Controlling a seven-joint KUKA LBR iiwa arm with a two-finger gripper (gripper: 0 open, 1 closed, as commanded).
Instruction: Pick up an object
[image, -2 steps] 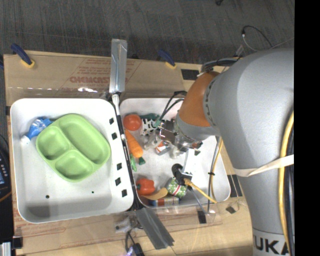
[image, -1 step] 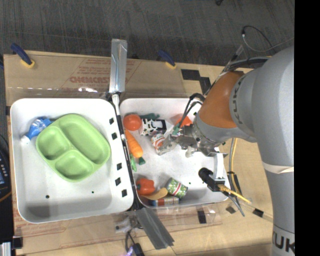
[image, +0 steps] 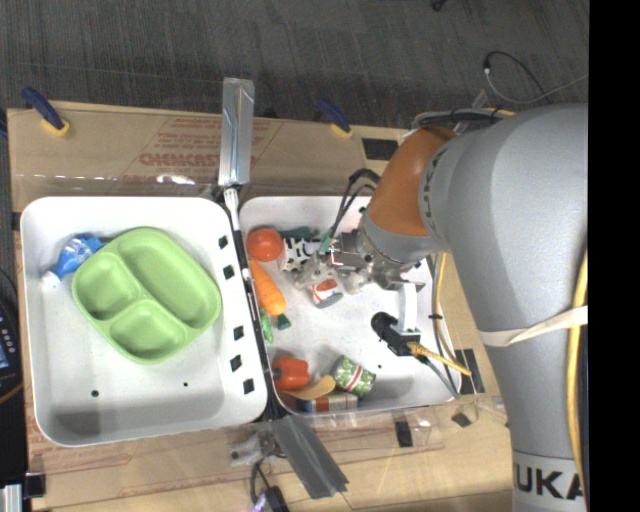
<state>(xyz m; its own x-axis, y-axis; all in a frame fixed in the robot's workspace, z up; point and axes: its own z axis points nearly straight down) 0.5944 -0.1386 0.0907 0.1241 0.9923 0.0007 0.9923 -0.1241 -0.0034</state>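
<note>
We see the gripper (image: 333, 262) low in the right bin (image: 300, 210), just above a small red-and-white item (image: 325, 291); finger state we cannot tell. Nothing lifted yet.

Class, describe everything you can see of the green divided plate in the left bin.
The green divided plate is light green, looks like matte plastic, and has rounded corners and three hollow compartments. It lies flat, turned at an angle, in the left bin. Its upper left edge meets or overlaps a blue object.
</note>
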